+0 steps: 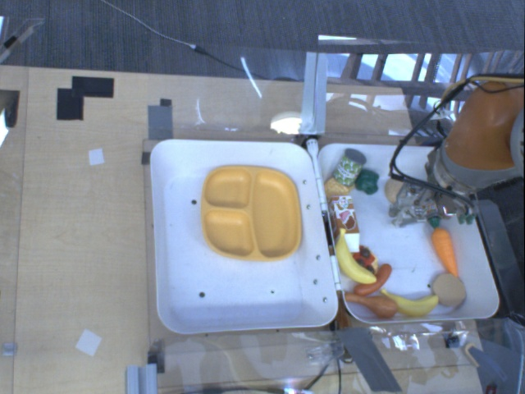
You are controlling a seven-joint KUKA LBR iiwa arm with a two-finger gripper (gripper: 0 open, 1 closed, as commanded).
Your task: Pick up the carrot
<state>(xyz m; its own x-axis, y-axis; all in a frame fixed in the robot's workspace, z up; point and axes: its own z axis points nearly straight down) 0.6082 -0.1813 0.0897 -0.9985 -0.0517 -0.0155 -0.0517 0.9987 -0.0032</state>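
Camera view from above the bench: the grey arm with its orange band (490,130) reaches in from the right over the right-hand white bin (484,302), its gripper (422,212) poised in the bin's upper middle. Whether the gripper is open or closed cannot be told from this angle, and nothing can be seen held in it.

The carrot (445,250) lies on the bin floor near the right wall, just below and to the right of the gripper, its narrow end pointing down toward a round tan object (449,289) in the lower right corner. The carrot appears apart from the gripper.

Other play food crowds the left and bottom of the same bin: a small can with a green label (349,169) and a dark green item (367,181) near the top, a red-and-white bottle (346,216) along the left wall, a banana (350,263) beside it, a second banana (413,304) along the bottom edge, and two sausages (373,281) between and below them.

The left-hand white bin (176,302) holds a yellow three-compartment plate (250,212), set roughly at its centre. Black cables (410,142) loop from the arm over the right bin's upper edge.
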